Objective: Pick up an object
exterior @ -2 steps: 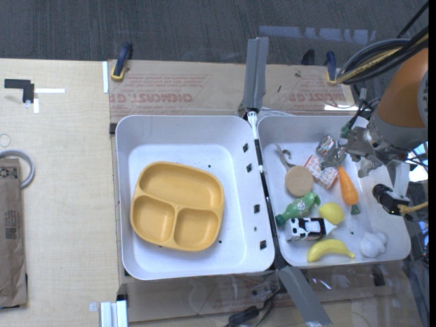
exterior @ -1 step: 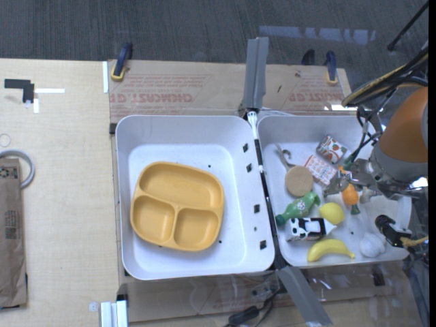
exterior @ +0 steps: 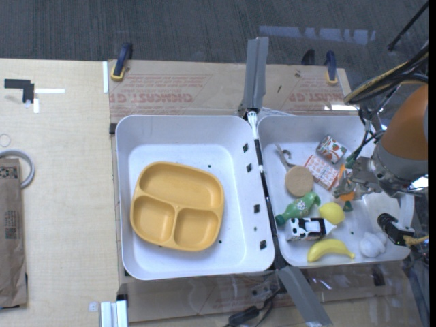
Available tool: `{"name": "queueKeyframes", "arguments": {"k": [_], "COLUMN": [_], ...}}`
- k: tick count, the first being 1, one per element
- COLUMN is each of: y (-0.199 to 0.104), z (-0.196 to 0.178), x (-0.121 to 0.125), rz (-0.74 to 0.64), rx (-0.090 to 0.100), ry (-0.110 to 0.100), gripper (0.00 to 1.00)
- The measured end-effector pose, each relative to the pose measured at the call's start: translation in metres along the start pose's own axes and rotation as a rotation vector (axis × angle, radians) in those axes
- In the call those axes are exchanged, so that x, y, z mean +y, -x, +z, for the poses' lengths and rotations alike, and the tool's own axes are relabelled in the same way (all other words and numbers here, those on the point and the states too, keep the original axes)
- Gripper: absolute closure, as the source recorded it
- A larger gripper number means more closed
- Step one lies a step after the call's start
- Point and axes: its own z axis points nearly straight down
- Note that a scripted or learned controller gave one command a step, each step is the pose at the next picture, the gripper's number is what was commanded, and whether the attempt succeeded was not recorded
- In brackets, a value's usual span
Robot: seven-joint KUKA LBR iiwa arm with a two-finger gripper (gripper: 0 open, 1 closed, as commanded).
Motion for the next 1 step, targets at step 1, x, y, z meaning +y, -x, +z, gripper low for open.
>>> {"name": "queueKeyframes", "arguments": {"k": [1], "y": [-0.0613], "z": [-0.1024], "x": [0.0007], "rz": [0.161], "rx": [0.0], "ry": [0.001], "gripper": [1.0]}}
